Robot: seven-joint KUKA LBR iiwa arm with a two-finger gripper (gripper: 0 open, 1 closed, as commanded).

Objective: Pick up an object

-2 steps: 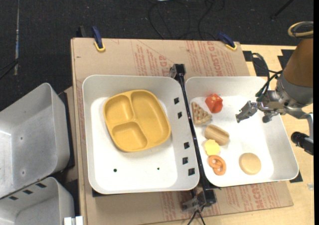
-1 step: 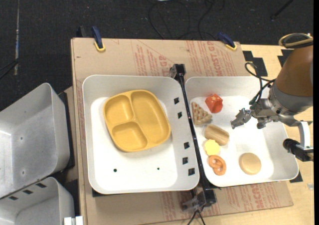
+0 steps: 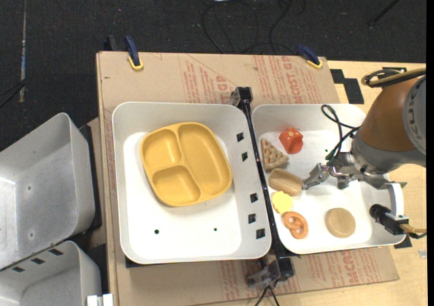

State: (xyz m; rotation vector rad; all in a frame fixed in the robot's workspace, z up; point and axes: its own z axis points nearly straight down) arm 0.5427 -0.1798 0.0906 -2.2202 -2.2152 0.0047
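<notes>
Here the metal pincer (image 3: 313, 178), fingers spread and holding nothing, hovers beside a smooth tan bun (image 3: 285, 181)

Grey arm (image 3: 415, 118) with orange band (image 3: 383, 125), black cable (image 3: 337, 121), metallic pincer (image 3: 313, 179).

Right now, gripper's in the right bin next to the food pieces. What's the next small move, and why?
Probably a short move toward the left of the view and down onto the bread roll. The gripper sits just to the right of it in the right bin, with nothing visible between its fingers. The roll is the nearest piece; the waffle and yellow piece lie close by, so a centred approach seems safest.
</notes>
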